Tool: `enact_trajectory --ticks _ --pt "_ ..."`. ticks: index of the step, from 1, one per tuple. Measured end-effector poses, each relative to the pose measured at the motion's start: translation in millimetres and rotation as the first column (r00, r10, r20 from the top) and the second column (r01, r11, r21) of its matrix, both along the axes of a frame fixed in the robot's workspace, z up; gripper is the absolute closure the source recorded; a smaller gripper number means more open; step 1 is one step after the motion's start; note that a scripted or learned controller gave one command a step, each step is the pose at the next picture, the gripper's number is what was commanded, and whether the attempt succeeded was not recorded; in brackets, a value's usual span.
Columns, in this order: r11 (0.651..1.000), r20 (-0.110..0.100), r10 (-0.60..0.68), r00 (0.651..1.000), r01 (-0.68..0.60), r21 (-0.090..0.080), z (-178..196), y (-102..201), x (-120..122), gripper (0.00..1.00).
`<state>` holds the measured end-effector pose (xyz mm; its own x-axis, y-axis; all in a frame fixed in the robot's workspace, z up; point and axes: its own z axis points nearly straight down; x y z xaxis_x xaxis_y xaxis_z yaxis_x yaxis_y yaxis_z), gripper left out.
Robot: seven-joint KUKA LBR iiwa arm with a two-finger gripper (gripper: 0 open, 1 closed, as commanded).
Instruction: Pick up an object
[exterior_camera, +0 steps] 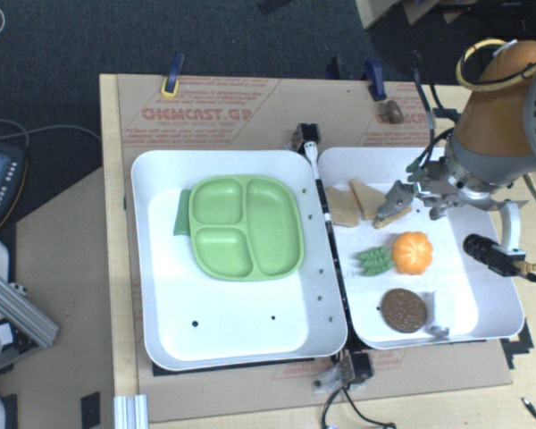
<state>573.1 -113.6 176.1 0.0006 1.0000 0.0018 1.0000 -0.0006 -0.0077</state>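
In the right bin point(491, 315) lie an orange fruit point(413, 252), a green leafy toy point(373, 260), a round brown cookie point(403, 310) and two tan wedges point(355, 202). My gripper point(414, 211) hangs over the bin's far part, just beyond the orange and right of the tan wedges. Its fingers point(393, 209) stand apart with nothing between them. The grey arm with the orange band point(505, 83) comes in from the right.
A green divided plate point(247, 225) rests in the left bin point(161, 311). A black cylindrical part point(487, 253) of the arm sticks out over the right bin's right side. Clamps point(171, 86) hold the cardboard at the far edge.
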Motion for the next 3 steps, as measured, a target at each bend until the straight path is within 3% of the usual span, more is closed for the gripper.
enact_trajectory --ticks 2,3 --pt "1.0 0.002 0.0 1.0 0.0 0.0 -94 2 -5 0.0" --pt "1.0 0.008 -0.001 1.0 0.001 -0.002 -81 2 -4 1.0"
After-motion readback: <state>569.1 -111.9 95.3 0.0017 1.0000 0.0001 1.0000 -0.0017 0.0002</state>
